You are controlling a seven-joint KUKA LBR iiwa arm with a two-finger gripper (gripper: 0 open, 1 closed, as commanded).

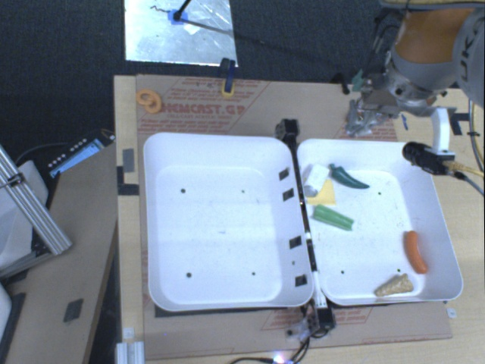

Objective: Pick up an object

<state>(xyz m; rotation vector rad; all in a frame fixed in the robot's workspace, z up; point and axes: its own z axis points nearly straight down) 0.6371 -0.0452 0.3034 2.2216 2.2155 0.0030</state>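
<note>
Objects all in right bin (443, 226) — green pepper (348, 176), green block (333, 218), sausage (415, 252) — none grasped; jaws (364, 120) parked above bin's far rim, state can't tell, presumably staged for descent.

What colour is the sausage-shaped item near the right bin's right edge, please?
Orange-red, shown clearly in the camera view: the sausage-shaped item lies in the right bin.

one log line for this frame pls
hand: above right bin's far rim, holding nothing | right bin: green pepper, sausage, cracker | pick: not started
</note>
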